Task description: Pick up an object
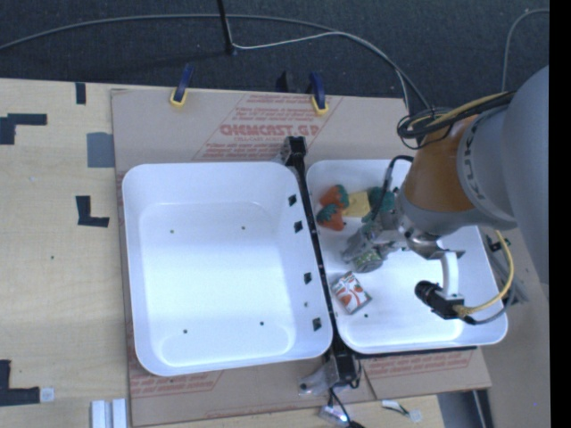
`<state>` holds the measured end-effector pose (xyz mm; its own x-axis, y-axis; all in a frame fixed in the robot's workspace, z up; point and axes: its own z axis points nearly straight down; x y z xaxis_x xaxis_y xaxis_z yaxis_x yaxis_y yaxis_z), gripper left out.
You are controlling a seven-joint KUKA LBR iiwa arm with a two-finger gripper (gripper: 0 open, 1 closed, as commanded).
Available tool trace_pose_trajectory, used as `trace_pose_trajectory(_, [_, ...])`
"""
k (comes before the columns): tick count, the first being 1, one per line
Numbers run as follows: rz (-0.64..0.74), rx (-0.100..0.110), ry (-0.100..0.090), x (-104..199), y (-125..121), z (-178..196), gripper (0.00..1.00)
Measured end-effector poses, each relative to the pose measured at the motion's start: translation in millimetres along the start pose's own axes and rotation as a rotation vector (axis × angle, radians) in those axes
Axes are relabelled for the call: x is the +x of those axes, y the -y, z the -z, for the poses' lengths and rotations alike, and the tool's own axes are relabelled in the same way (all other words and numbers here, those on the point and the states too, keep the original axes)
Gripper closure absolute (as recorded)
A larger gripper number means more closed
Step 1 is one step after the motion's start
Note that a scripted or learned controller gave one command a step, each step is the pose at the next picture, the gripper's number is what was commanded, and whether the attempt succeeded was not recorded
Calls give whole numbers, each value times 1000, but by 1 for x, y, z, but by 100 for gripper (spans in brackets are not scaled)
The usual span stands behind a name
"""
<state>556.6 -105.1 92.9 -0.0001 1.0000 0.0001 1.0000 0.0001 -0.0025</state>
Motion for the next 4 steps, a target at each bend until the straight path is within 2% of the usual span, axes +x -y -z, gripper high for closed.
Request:
trace_pose_trajectory(2, [0,-3,0,-10,-2,102,100])
trace_pose_trajectory(3, [4,1,-1,43,1,95,100])
trace_pose_trajectory(4, [3,1,-1,85,3,103,100])
